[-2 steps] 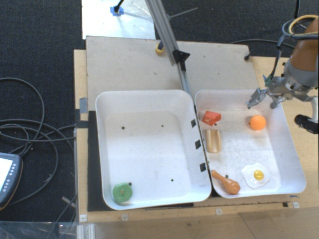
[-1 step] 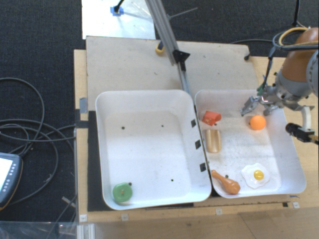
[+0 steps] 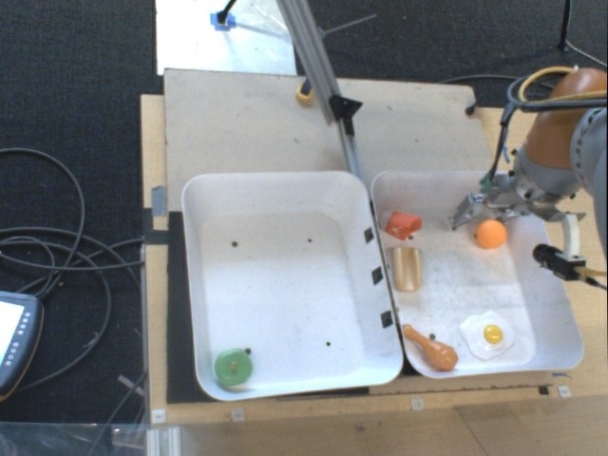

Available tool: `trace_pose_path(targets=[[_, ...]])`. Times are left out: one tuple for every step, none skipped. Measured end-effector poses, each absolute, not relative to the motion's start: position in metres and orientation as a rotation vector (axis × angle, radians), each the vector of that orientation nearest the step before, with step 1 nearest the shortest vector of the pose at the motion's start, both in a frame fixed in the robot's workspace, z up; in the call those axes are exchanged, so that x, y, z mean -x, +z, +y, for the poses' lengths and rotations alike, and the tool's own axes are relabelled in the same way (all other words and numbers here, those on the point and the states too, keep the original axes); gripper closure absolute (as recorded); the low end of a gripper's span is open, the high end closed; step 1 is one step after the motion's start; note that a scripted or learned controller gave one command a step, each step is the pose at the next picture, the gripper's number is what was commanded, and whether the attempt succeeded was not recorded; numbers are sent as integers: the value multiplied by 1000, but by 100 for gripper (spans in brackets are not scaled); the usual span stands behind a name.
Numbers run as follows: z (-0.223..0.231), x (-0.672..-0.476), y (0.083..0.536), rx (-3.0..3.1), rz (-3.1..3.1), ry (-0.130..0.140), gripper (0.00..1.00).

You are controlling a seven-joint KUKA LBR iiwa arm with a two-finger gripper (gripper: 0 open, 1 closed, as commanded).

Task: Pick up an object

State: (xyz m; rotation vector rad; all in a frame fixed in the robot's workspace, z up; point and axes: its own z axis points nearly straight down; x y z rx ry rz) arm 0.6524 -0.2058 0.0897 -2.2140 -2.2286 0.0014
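1. An orange ball (image 3: 490, 234) sits in the right bin (image 3: 560, 323), near the far right side.
2. The gripper (image 3: 478, 208) is just above and left of the ball, very close to it. I cannot tell how it is set, and nothing shows as held.
3. The grey arm (image 3: 560, 150) with its orange band reaches in from the right.
4. In the same bin a small red block (image 3: 403, 223) lies near the far left corner.
5. Just below the block is a tan piece (image 3: 407, 268) standing lengthways.
6. A toy carrot (image 3: 429, 347) lies at the near left of that bin, and a toy fried egg (image 3: 489, 335) lies just beside it on the right.
7. The left bin (image 3: 275, 198) touches the right one. A round green thing (image 3: 233, 367) sits in its near left corner.
8. Both bins rest on a pale wooden bench (image 3: 237, 112).
9. A grey pole (image 3: 313, 46) slants over the bench from the top.
10. The floor is dark carpet (image 3: 76, 65) with black cables (image 3: 57, 245) on the left.
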Motion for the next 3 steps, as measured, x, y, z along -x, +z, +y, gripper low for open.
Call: trace_pose_path(targets=[[-206, -654, 104, 2215, -2237, -3, 100], [-212, -650, 153, 2223, -2229, -5, 100], [-214, -662, 204, 2220, -2234, -6, 100]])
